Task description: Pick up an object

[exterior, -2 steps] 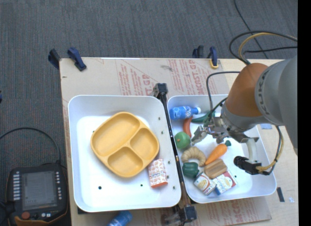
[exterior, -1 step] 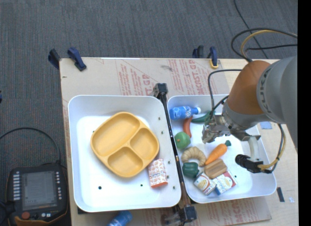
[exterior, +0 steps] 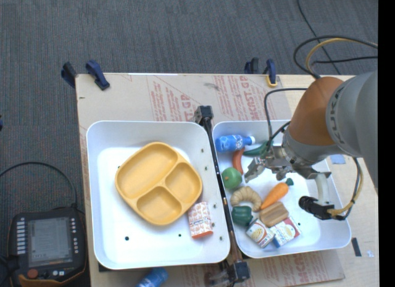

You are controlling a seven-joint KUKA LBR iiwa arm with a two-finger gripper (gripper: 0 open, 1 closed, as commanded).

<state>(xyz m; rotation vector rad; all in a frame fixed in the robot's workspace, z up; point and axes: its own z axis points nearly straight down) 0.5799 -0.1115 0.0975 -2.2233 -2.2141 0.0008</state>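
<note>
We see the grey arm with its orange band [exterior: 315, 116] reaching in from the right of the frame over the right-hand shallow white bin [exterior: 336, 233]. Its two-finger gripper [exterior: 262, 168] hangs above the bin's middle, and from this slant we cannot tell how the tool is set.

Below and left of the gripper the toys lie crowded together in the right bin. A blue and white plastic bottle [exterior: 234, 142] lies near the bin's upper left corner, with a small red pepper-like piece [exterior: 237, 159] just beneath it. A round green plastic fruit [exterior: 231, 178] sits beside the left wall, a tan croissant toy [exterior: 245, 195] just below it, and a dark green pepper toy [exterior: 241, 215] lower still. An orange plastic carrot [exterior: 274, 195] lies tilted at the centre, above a brown block [exterior: 274, 213] and two small printed cartons [exterior: 271, 233].

In the left-hand white bin [exterior: 99, 156] rests a yellow three-compartment plastic plate [exterior: 158, 183], with a small red and white packet [exterior: 200, 220] just off its lower right edge.
</note>
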